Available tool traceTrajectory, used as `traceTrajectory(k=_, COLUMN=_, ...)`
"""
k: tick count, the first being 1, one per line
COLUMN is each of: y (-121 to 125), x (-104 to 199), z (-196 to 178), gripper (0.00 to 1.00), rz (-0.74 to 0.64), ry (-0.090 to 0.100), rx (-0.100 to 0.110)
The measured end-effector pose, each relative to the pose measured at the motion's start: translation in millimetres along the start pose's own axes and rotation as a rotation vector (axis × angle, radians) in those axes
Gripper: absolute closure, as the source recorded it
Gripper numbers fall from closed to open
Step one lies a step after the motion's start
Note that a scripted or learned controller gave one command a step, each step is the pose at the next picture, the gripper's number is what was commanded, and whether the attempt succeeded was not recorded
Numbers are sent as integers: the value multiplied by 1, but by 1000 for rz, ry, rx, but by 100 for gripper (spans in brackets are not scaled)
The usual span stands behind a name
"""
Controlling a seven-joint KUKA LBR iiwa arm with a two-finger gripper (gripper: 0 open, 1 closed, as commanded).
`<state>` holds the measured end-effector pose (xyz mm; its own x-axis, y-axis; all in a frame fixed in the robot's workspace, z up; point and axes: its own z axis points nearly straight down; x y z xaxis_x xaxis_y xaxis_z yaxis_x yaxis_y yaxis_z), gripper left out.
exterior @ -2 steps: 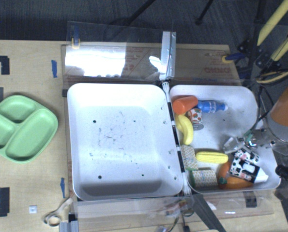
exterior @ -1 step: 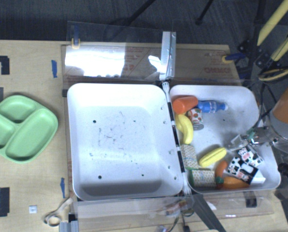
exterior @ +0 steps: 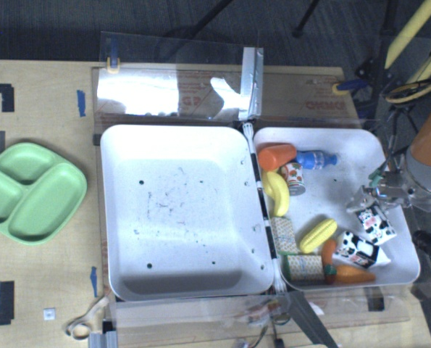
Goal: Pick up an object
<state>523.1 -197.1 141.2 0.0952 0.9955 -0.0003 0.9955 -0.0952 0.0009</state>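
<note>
Black-and-white patterned block (exterior: 375, 225), directly beneath the claw (exterior: 384, 191) in the right bin (exterior: 345, 145) and seemingly in contact with it: judged light, rigid and smooth-faced, best pinched across its flat opposite sides; claw spread or closure not discernible. Further toys crowded to the claw's left and below it, namely a second patterned piece (exterior: 358, 250), yellow oblong (exterior: 317, 235), banana (exterior: 277, 193) and blue bottle (exterior: 316, 159). Smooth white plastic floor, shallow walls, little clearance; empty left bin (exterior: 179, 209) and pale wooden worktop (exterior: 48, 107) beyond.
</note>
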Motion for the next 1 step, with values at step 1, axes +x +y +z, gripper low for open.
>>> traceTrajectory(k=1, y=-2, x=46, z=-83, gripper=100, rz=99, ry=0, rx=1)
